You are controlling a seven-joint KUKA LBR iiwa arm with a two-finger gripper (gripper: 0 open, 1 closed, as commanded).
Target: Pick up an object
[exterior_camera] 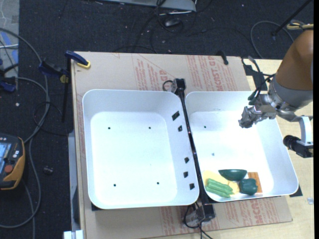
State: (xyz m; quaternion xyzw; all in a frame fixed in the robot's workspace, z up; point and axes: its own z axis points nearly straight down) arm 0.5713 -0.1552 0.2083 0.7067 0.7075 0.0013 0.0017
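My pincer (247, 118) hung over the right bin (279, 148), grip state unclear; the green objects (232, 180) lay at its six o'clock.

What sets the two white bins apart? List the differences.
The right bin holds a cluster of green items in its near corner; the left bin shows bare floor with small dark dots. The gripper hangs over the right bin, not the left. Both are shallow and white.
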